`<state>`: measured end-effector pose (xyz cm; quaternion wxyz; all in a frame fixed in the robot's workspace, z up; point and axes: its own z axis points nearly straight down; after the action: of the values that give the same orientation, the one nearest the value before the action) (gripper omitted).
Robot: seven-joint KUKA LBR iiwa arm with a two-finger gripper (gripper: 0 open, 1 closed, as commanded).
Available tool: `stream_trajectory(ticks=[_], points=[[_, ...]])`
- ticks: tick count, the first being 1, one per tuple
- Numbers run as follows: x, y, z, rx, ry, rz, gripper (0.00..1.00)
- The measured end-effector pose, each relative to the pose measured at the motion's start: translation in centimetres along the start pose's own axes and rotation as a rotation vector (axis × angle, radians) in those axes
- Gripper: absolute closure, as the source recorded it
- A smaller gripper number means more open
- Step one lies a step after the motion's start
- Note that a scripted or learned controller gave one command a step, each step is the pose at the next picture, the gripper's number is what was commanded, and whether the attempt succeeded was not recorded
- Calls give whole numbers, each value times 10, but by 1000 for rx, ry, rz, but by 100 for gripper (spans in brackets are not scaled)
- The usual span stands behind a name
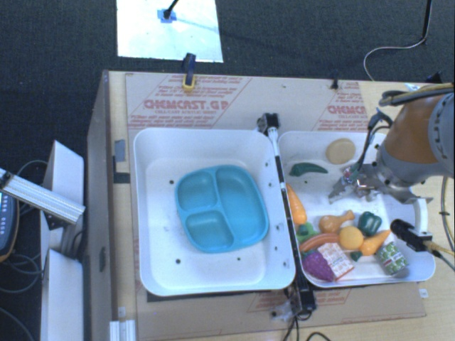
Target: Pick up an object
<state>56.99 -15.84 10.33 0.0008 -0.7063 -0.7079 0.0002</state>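
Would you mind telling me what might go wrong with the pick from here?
The toys lie packed together at the near end of the right bin, so the gripper may nudge neighbours or catch two at once. It also hangs over bare floor beside the pile, so closing there would probably grasp nothing.

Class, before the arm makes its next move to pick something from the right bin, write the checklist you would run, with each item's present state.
1. Pincer over the right bin: ok.
2. Pincer holding an object: not ok, nothing seen between its parts.
3. Targets within the bin: ok; green pepper, orange fruit and carrot lie there.
4. Room around targets: not ok, they crowd together.
5. Blue tray apart in the left bin: ok.
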Motion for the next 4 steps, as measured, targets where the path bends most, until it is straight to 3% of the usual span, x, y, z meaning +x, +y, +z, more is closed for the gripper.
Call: stream_trajectory(ticks=[1,2,3,4], points=[[-40,48,-56,-6,-3,-1,0],[-39,73,19,-2,-1,-2,0],[-40,75,8,-6,-4,-5,100],[18,98,19,3,1,-2,100]])
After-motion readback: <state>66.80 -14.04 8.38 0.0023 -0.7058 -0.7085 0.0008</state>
